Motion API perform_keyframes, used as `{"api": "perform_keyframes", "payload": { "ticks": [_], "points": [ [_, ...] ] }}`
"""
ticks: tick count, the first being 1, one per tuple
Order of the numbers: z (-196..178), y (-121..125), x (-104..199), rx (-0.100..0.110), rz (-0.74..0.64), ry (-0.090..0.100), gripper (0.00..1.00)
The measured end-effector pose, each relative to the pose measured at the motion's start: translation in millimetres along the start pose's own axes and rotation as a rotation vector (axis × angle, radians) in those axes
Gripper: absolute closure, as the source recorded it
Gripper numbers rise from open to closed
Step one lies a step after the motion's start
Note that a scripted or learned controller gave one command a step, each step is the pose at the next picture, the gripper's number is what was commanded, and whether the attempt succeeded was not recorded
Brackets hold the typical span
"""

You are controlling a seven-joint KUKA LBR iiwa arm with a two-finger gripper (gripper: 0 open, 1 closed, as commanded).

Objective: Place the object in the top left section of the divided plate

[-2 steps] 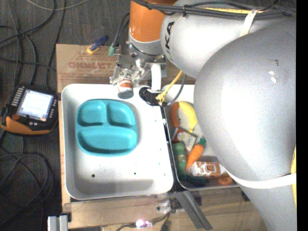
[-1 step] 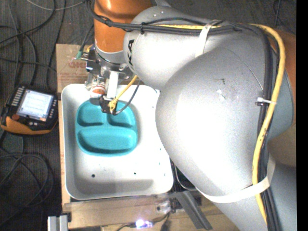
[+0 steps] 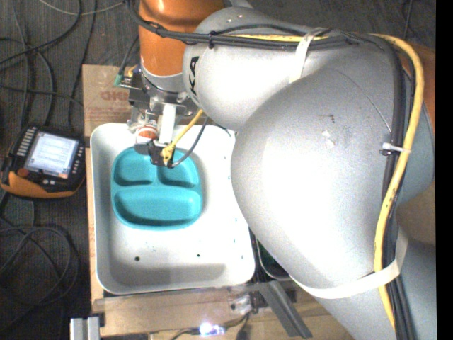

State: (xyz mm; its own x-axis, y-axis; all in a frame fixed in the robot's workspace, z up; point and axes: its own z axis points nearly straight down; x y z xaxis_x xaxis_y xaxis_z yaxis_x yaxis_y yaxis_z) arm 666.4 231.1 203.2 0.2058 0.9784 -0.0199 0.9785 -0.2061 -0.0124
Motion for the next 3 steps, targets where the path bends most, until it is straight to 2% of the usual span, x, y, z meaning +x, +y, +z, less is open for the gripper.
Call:
{"api": "perform_keyframes", "payload": {
  "ticks": [1, 2, 3],
  "points": [
    [35.1, 9.4, -67.9, -0.005, -0.125, 0.011, 1.0],
    [-31.7, 1.5, -0.4, -0.009, -0.291, 0.011, 1.0],
    [15.7, -35.6, -75.1, -0.005, -0.199, 0.012, 1.0]
  ]
}}
